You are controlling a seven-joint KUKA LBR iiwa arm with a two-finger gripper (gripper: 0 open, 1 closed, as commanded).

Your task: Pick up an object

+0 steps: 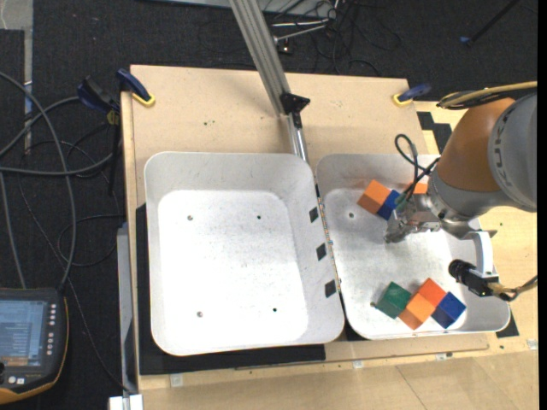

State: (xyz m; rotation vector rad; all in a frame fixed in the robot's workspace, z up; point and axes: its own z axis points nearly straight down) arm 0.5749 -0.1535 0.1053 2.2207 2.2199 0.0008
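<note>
Two shallow white bins sit side by side on a tan counter (pixel 222 101). The left bin (pixel 162 186) shows a bare speckled floor, while the right bin (pixel 342 254) carries several small blocks. The grey arm (pixel 504 156), with its orange band, reaches in from the right and hangs over the upper part of the right bin. Its gripper (pixel 400 227) points down at the bin floor, just beside an orange block (pixel 373 196) and a blue block (pixel 391 203) that lie touching each other near the bin's far edge. The gripper is too small and dark against the arm to make out, so whether it is wide or narrow cannot be told, and no block is seen held in it. Near the front right corner of the same bin lie three more blocks in a tight row: a green block (pixel 394 300), a second orange block (pixel 423 302) and a second blue block (pixel 449 309), well apart from the gripper. A metal pole (pixel 261 41) slants across the counter from the top, ending near the gap between the bins.
</note>
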